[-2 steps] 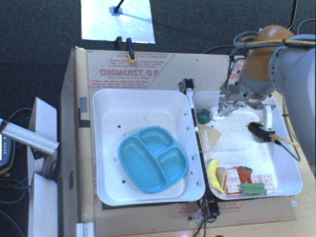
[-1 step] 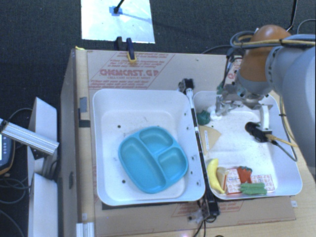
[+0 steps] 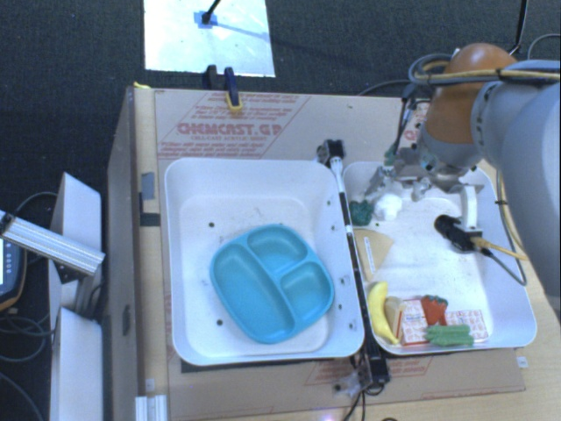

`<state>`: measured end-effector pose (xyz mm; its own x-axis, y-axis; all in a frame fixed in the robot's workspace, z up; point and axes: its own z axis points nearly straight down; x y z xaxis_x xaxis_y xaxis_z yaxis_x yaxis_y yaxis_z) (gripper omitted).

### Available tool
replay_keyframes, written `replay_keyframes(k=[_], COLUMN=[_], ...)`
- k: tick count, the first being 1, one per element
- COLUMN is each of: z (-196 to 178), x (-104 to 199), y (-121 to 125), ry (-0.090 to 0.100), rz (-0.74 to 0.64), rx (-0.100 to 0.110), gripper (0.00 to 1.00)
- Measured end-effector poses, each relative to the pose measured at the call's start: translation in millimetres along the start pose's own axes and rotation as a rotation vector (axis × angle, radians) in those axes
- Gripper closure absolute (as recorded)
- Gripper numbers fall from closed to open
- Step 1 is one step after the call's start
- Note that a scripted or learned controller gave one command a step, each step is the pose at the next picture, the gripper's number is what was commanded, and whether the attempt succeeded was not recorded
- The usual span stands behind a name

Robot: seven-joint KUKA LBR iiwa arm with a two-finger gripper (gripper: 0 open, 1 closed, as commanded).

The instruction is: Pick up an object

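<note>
Gripper (image 3: 396, 185) | jaws: you cannot tell | white ball (image 3: 387, 206) just below it, beside green toy (image 3: 360, 210), right bin (image 3: 508, 261) far corner | centre over ball, descend straight, avoid bin wall.

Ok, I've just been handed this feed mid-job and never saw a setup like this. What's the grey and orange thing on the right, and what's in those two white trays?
That is a robot arm reaching in from the right; the one camera looks down at a slant from above the bench. Its end effector hangs over the far corner of the right bin, close to a small white object and a dark green one. I cannot tell whether it grips anything. Nearer the camera that bin holds toy food: a banana, something red and something green. The left bin holds a blue divided plate.
</note>
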<state>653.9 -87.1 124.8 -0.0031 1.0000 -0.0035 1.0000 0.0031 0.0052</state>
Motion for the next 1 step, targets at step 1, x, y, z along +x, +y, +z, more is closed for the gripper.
replay_keyframes(k=[1], z=[40.4], x=[-2.0], y=[14.6], ry=[0.003], rz=[-0.002], rx=[0.004], gripper=[0.00])
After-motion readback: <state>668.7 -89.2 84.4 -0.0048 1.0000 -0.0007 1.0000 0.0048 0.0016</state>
